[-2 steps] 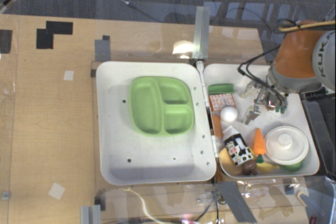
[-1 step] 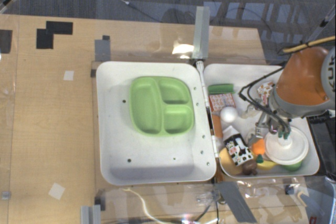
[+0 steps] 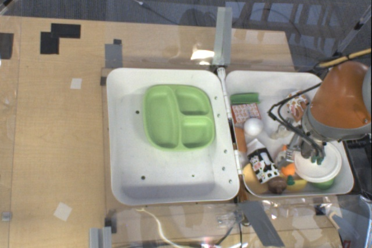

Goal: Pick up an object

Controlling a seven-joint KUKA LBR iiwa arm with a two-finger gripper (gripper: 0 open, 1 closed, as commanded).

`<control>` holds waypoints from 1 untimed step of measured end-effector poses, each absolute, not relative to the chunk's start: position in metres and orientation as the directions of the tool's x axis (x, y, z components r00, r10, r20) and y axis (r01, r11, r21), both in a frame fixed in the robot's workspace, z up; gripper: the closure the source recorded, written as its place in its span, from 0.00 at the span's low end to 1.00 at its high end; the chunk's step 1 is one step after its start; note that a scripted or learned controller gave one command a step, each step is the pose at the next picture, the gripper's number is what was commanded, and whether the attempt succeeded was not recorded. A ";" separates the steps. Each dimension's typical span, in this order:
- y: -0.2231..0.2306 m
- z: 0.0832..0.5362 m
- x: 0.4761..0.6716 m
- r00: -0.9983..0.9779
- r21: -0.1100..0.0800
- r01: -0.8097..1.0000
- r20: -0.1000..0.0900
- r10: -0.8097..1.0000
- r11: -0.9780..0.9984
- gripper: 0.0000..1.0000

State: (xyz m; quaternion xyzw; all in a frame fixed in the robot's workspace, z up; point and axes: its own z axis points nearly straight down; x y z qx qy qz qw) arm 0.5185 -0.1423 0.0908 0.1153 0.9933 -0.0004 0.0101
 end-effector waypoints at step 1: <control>-0.199 0.089 0.566 -0.976 -0.001 0.217 -0.016 0.217 0.976 0.00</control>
